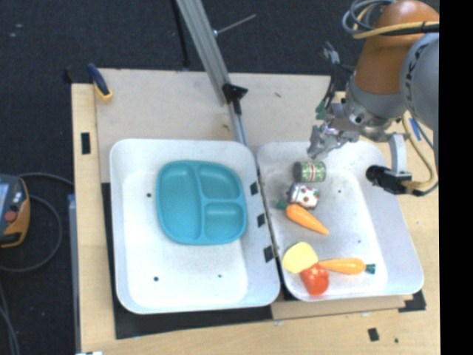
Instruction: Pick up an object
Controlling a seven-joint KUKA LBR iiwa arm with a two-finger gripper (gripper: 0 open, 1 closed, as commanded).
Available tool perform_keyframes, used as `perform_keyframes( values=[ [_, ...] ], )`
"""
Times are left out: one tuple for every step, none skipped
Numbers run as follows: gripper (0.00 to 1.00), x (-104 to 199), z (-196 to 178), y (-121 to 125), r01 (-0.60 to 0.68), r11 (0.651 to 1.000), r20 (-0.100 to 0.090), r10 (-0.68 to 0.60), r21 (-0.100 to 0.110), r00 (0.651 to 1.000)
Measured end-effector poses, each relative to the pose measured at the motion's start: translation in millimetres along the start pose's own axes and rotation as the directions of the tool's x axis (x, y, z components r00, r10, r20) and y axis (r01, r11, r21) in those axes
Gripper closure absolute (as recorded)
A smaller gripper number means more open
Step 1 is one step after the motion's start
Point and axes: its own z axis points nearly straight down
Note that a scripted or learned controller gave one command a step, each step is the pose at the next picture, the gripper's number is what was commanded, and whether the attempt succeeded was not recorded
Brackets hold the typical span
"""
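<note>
Green-labelled small can (310, 171) lies on its side in the right bin (384, 220), near that bin's far left corner; label text too small to read. Claw (319, 145) sits just above and behind the can, close to it. Whether the claw is open or closed cannot be told at this angle, and nothing is visibly held in it.

Just in front of the can: a small white object with red and dark markings (303, 195), print unreadable. Touching or nearly touching that, an orange carrot (307, 218) with a green stem end, lying diagonally. Nearer the front edge of the same bin: a yellow round piece (299, 257), a red piece (315, 279) right beside it, and a second carrot (344, 266) lying roughly level, green tip pointing right.

Left bin (133, 272) holds a teal divided plate (201, 202) with three compartments, about centred.

Both bins rest side by side on the table (148, 102). A grey metal bar (203, 43) slants across the table's far side. A blue and yellow clamp (98, 81) sits at the far left corner.
</note>
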Motion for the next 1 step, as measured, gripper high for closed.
perform_keyframes(
  values=[
    [1.00, 57.6, 4.3, -6.1, 0.001, 1.000, -0.001, -0.001, 0.001, 1.000]
  ],
)
